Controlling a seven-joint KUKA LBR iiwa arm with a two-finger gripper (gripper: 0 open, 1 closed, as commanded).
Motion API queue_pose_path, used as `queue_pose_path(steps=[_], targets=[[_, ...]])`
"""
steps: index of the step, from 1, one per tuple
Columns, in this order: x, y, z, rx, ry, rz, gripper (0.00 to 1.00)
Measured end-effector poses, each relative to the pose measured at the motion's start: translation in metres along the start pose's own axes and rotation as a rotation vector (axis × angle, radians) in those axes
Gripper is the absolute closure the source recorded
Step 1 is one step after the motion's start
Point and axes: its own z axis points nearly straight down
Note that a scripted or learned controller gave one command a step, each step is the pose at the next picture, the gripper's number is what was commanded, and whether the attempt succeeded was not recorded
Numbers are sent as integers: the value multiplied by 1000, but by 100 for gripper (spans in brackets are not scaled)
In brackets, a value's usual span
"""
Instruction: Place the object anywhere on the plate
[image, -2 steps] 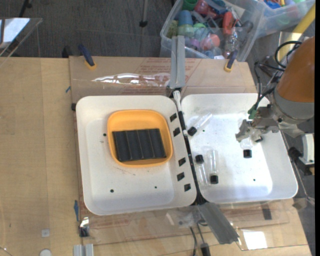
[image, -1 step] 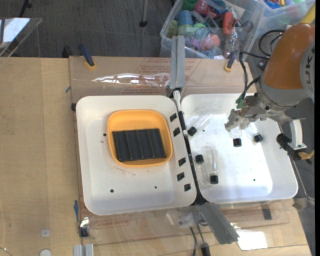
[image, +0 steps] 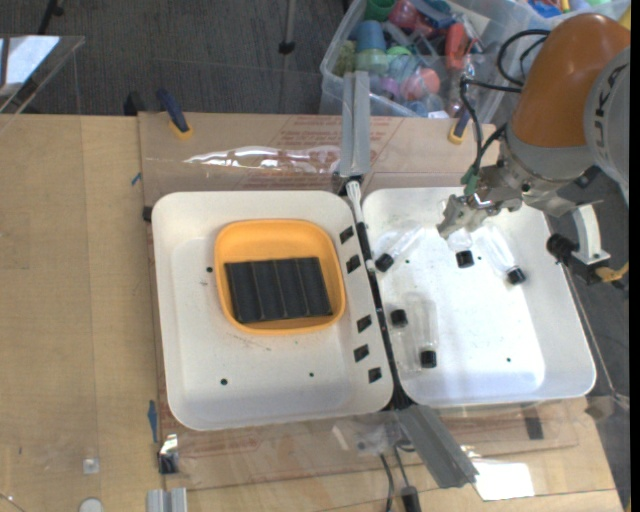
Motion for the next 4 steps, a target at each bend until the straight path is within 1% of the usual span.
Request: queue_pose_path(steps=[1,2,3,4], targets=[[11,35,-8,-2,0,-193,100],[21,38,-24,-4,-1,-497,100],[13,27,-76,-5,-2,-747,100],[-20,21,-135,-5,-3,-901,100]])
